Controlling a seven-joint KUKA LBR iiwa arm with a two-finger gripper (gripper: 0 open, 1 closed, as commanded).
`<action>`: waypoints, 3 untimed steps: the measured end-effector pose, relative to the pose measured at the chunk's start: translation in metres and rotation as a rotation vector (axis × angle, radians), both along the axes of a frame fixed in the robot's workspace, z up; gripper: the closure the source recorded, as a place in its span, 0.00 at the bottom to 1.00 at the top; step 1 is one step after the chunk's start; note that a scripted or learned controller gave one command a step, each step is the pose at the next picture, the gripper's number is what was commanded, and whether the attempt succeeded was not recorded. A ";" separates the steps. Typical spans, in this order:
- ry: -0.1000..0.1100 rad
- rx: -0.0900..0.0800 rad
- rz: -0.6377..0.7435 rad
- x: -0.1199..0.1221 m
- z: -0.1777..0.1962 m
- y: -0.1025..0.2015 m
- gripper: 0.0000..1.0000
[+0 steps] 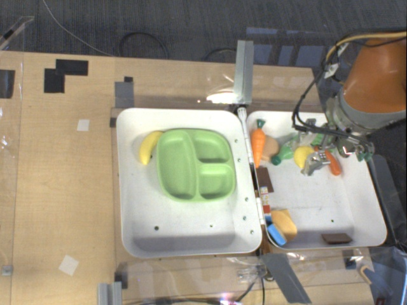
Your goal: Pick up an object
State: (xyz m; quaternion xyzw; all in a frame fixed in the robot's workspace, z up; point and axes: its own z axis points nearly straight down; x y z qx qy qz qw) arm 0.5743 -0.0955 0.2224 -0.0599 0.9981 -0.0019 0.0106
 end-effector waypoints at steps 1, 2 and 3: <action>0.011 -0.001 0.142 0.020 -0.001 -0.047 1.00; 0.013 0.003 -0.035 -0.074 -0.002 -0.011 1.00; 0.012 0.001 0.112 -0.074 -0.023 0.013 1.00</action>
